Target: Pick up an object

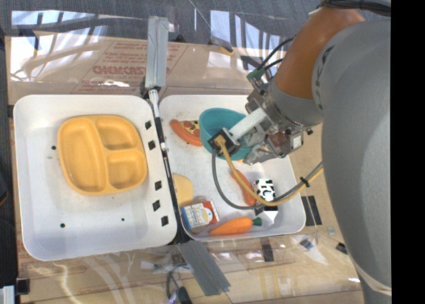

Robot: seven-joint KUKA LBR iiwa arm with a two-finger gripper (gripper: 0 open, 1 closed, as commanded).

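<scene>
The right bin [199, 171] holds several toys. A teal bowl [214, 123] lies at its far side, with a pizza slice [186, 131] beside it on the left. Along the near wall lie a carrot [232, 226] and a small carton [199, 215]. A pale yellow piece [180, 188] rests against the left wall. A black-and-white spotted object [265, 190] sits at the right, next to a thin orange stick [240, 180]. My gripper [260, 149] hangs over the bin's right half, just right of the bowl and above the stick. Cables and the wrist hide its tip.
The left bin [40, 203] carries a yellow divided plate [103, 153]. A grey divider strip [157, 50] runs between the bins at the back. My arm [345, 97] covers the right side of the bench, and a black cable [222, 193] loops down into the right bin.
</scene>
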